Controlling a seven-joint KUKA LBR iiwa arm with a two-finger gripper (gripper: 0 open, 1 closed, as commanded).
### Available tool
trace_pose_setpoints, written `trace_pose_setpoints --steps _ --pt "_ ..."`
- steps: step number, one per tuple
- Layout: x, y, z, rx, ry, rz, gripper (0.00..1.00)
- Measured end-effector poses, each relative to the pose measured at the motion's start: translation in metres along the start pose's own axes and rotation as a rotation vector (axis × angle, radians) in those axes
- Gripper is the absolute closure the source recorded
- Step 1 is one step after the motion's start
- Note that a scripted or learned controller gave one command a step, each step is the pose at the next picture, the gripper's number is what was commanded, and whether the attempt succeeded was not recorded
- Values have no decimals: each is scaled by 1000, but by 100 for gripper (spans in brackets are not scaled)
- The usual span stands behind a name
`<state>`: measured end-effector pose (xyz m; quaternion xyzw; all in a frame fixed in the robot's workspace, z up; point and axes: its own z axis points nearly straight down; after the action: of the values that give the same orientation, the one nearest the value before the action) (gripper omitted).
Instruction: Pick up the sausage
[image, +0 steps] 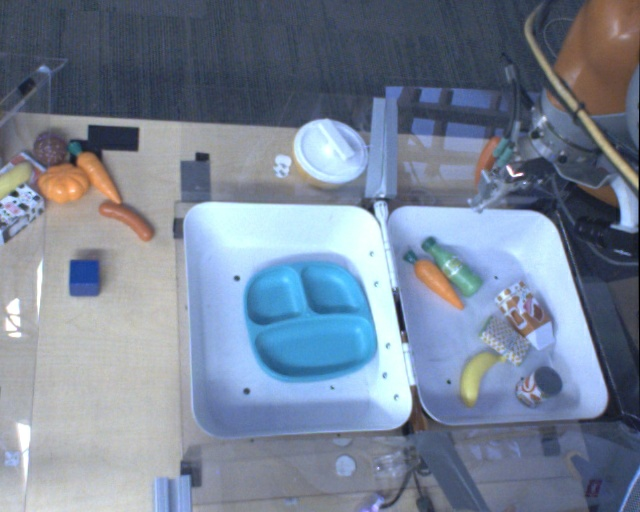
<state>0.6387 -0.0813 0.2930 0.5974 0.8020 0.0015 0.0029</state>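
Approach step, nothing grasped. Gripper (497, 185) over right bin's (575, 300) far edge; its state cannot be told. Sausage (127, 220) near surface's far-left corner; next needs long traverse.

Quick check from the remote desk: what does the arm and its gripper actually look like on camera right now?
The arm is grey metal with a rounded orange band. Cables loop along it, one pale and one dark. The gripper is a small grey and black assembly with a bright glint.

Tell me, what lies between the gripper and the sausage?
In the camera view, between the gripper and the sausage on the bench lie the white lid and the left bin's upper edge.
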Motion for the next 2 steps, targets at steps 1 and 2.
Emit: trace_pose_setpoints --steps 1,2 --pt "-24 24 99 5 1 375 100" --pt "39 44 56 -1 1 7 100"
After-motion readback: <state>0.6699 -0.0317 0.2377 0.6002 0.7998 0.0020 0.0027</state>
